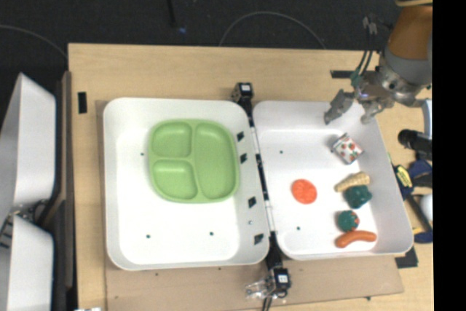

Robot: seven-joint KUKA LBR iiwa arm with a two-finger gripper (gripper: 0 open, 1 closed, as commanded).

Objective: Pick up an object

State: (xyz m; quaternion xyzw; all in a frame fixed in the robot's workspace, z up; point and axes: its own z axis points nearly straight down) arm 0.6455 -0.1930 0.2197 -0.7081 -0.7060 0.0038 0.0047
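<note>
My gripper [354,110] hangs over the far right corner of the right bin [291,120], open, its two grey fingers spread with nothing between them. Just below it lies a small white object with red and green marks [347,148]. Further toward the front lie an orange-red disc [304,191], a tan cone-shaped piece [352,181], a dark green lump [357,196], a green and red piece [348,219] and an orange sausage-shaped piece [355,237].
The left bin [124,229] holds a green divided plate [194,160]. Black clips run along the seam between the bins [255,178]. Tools lie on the bench at the right edge [416,156]. A white box stands at the far left [29,149].
</note>
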